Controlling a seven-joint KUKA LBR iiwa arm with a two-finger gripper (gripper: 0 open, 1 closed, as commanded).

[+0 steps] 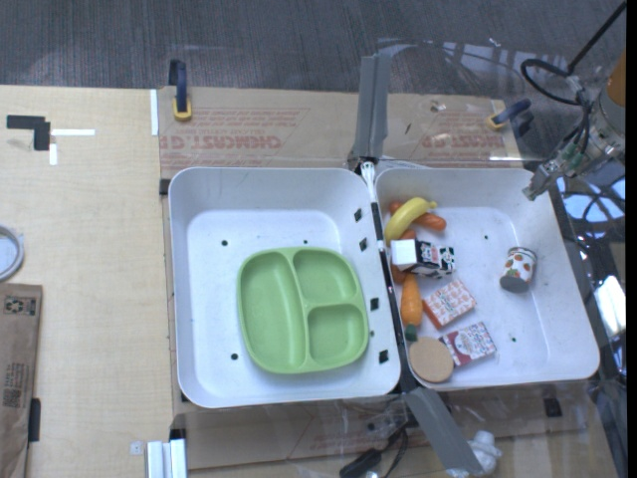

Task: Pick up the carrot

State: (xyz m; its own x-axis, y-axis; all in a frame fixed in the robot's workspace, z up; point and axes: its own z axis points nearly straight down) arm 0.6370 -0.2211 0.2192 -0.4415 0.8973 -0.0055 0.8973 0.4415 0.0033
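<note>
One carrot [410, 300] lies in the right bin [557, 366] along its left wall, just below the milk carton [422, 256] and touching the cracker box [449, 303]. Banana [409, 215] sits above the carton, round cookie [432, 360] below the carrot, small can [518, 269] well right. Gripper [545, 179] hangs over the bin's upper right corner, well apart from the carrot; can't tell its opening.
</note>
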